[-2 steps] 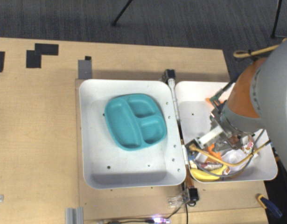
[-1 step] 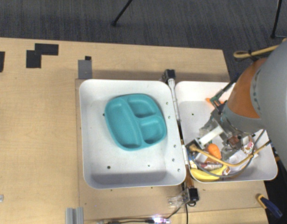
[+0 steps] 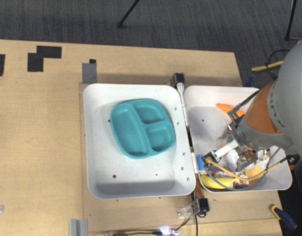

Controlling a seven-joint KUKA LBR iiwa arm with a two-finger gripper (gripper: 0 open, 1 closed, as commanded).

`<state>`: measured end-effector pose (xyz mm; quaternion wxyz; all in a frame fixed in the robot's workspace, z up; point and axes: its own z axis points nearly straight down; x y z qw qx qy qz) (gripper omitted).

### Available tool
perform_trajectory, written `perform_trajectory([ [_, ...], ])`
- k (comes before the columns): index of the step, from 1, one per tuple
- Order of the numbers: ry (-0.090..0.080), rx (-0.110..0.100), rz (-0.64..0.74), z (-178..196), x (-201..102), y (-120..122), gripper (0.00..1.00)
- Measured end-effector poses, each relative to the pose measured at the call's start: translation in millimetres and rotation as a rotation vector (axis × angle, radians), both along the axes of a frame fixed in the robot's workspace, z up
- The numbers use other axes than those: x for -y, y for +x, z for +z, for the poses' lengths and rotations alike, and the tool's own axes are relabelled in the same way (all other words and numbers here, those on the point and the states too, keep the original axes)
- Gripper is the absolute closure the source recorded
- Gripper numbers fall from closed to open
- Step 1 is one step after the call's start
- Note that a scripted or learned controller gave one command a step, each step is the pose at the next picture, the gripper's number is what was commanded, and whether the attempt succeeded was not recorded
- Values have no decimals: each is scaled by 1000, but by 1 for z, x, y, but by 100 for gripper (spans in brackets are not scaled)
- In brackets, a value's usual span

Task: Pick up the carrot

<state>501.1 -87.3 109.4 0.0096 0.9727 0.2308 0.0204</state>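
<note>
The carrot (image 3: 223, 107) is a small, bright orange wedge with a bit of green at one end. It lies flat in the right bin (image 3: 205, 100), close to the far edge, and the arm (image 3: 283, 102) covers part of it, so I can see only its pointed end. The arm is big and grey, with an orange band, and it leans in over the right side of that bin. Its gripper (image 3: 239, 157) hangs low over a pile of small things near the front edge of the bin, well apart from the carrot. I cannot tell if the gripper is open or closed, because the pile around it is too messy. In that pile there is a yellow banana (image 3: 217, 183) along the front edge, some white bits, and something blue at the front left corner. The left bin (image 3: 99, 146) holds a teal plate (image 3: 141, 128) with three sections, lying in the middle.
</note>
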Motion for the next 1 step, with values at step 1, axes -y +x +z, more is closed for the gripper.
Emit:
perform_trajectory([
  [1,9,-39,95,-22,43,69,0],
])
